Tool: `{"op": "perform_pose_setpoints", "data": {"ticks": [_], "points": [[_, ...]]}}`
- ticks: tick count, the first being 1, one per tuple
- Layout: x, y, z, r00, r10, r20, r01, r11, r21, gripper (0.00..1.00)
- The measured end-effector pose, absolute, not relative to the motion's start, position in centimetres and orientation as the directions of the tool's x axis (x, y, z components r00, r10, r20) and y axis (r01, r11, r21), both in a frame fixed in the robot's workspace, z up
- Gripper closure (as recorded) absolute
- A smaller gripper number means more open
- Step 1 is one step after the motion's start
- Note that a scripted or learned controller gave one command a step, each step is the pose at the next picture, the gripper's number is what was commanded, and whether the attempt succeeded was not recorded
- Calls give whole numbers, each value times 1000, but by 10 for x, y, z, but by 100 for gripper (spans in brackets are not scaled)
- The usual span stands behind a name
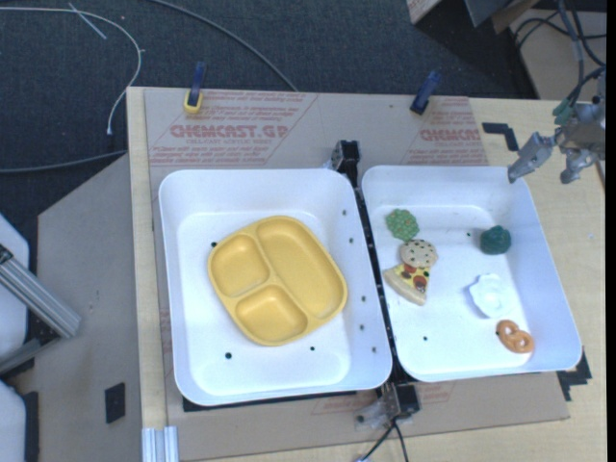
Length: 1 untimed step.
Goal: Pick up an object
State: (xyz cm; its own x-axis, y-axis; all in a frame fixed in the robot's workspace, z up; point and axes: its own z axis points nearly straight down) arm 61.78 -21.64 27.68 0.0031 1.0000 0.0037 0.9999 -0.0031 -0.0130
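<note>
- The end effector (pixel 551 160) is hovering with fingers spread open, gripping nothing, at the right bin's (pixel 549 258) upper right corner.
- A dark green object (pixel 496 240) is lying just below it.

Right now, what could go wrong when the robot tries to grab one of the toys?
The gripper hangs over the right bin's far corner, off to the side of every toy, so a straight drop may close on nothing. The cookie touches the pizza slice, so the fingers might nudge or catch both. The pretzel lies near the bin's rim, where a finger could bump the wall. The white piece looks flat and pale, maybe hard to pinch.
</note>
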Motion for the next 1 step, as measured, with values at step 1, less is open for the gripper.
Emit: {"op": "perform_pose_setpoints", "data": {"ticks": [1], "points": [[620, -216, 284, 0, 1000, 0, 1000, 0, 0, 0]]}}
